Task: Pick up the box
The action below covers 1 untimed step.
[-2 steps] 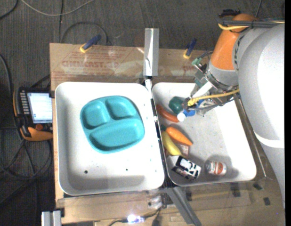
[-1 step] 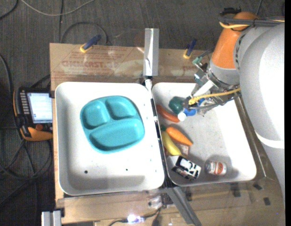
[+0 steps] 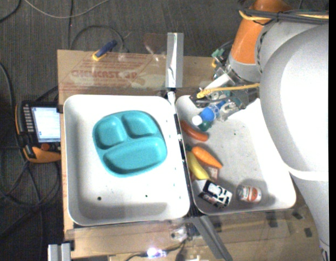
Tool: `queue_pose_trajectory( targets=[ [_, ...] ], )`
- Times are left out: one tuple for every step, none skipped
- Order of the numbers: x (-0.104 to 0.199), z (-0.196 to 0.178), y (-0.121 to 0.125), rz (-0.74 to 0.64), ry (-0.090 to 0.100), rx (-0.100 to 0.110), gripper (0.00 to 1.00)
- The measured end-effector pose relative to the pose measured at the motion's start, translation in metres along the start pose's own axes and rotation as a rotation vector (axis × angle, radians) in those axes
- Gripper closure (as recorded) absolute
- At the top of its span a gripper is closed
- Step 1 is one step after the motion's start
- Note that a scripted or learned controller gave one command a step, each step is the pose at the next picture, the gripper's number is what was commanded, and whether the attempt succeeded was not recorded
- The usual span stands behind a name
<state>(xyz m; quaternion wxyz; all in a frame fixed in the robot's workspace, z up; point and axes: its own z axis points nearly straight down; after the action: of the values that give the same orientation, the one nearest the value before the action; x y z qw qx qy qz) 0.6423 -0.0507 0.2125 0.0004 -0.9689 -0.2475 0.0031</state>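
The box (image 3: 216,194) is small, black and white, and lies at the front of the right bin (image 3: 266,145), near its left wall. My gripper (image 3: 225,99) hangs over the bin's back left corner, far from the box. Just below the gripper lies a white bottle with a blue cap (image 3: 204,117). I see nothing of the box between gripper and bin.
An orange carrot (image 3: 206,156), a second reddish one (image 3: 194,132) and a yellow banana (image 3: 197,169) lie along the right bin's left side. A small can (image 3: 248,193) sits right of the box. The left bin (image 3: 75,200) holds a teal divided plate (image 3: 130,142).
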Motion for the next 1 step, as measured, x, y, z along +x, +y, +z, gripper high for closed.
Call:
queue_pose_trajectory(
  targets=[
    [-0.0383, 0.0149, -0.0194, 0.025, -0.002, -0.001, 1.00]
  ],
)
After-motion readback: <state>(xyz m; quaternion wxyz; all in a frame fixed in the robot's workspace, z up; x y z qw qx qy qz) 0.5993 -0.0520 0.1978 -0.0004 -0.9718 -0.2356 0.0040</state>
